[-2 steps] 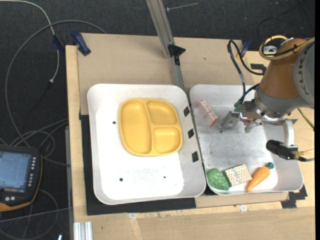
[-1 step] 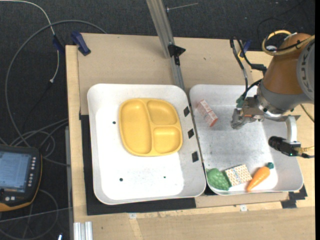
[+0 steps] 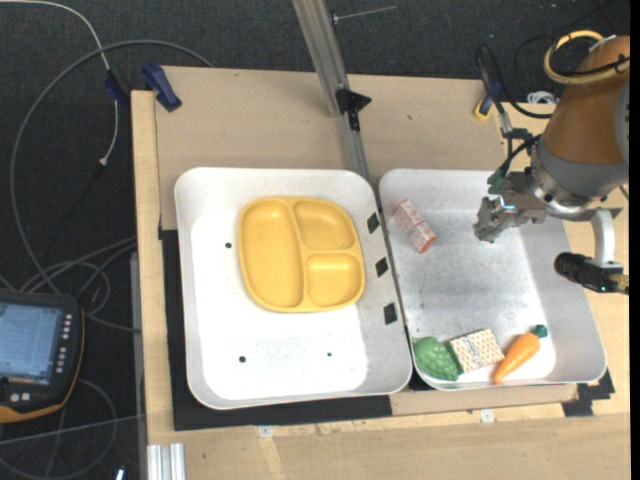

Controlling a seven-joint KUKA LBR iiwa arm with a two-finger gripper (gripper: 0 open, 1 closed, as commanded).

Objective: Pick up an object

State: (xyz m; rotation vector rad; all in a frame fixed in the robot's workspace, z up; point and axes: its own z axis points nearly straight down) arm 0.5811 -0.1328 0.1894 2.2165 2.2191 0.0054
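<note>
Left bin [image 3: 200, 298] holds a yellow tray [image 3: 300, 253]; right bin [image 3: 570, 308] holds a pink packet [image 3: 414, 225], green item [image 3: 436, 358], checkered block [image 3: 474, 350], carrot [image 3: 517, 356]; pincer [image 3: 492, 222] opening indiscernible

I see the bench lit evenly and quite brightly from above, with a soft light that makes no hard shadows. The two white bins [image 3: 290, 378] are the brightest parts and look nearly washed out on their flat floors. The yellow plate [image 3: 300, 253] inside the left bin has only a thin, pale shadow at its lower rim. The carpet around the bins is much darker and a little grainy. The picture is coarse; small things at the near edge of the right bin have soft outlines. The arm [image 3: 585, 118], right of the bins, is slightly blurred.
</note>
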